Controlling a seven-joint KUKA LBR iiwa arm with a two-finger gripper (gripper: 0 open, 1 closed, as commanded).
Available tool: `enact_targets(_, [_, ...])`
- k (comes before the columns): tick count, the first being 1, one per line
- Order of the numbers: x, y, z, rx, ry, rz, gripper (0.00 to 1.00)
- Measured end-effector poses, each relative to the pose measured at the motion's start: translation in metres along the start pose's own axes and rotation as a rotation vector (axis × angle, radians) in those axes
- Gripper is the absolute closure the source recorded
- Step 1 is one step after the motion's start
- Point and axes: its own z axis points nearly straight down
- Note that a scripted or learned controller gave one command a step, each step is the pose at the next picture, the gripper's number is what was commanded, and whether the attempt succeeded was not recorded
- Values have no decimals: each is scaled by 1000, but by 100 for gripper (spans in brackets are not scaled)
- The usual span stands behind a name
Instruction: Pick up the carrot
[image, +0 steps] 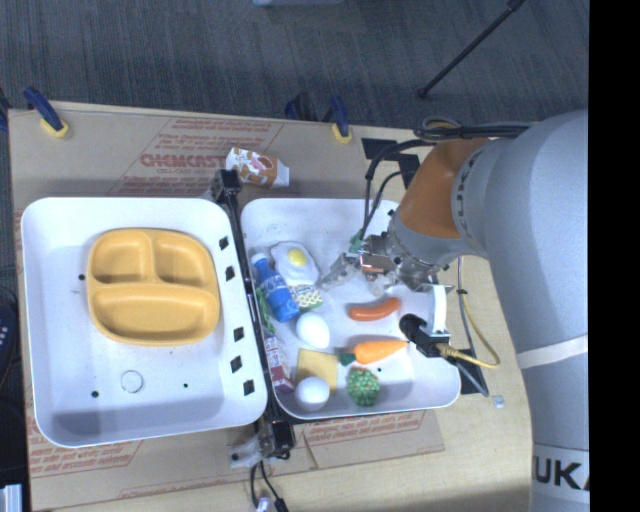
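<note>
Orange tapered carrot (380, 350) lies beside knobbly green broccoli (363, 386).

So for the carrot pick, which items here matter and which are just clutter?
Belongs to the job:
- carrot, in the right bin
- end effector, above that bin

Just lying about:
- sausage
- white egg
- fried egg
- blue bottle
- cheese block
- green bumpy piece
- yellow divided plate, in the left bin
</note>
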Motion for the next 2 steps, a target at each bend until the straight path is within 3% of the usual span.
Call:
enact_targets(1, [-13, -74, 3, -1, 2, -102, 0])
enact_targets(2, [-13, -74, -7, 0, 2, -108, 100])
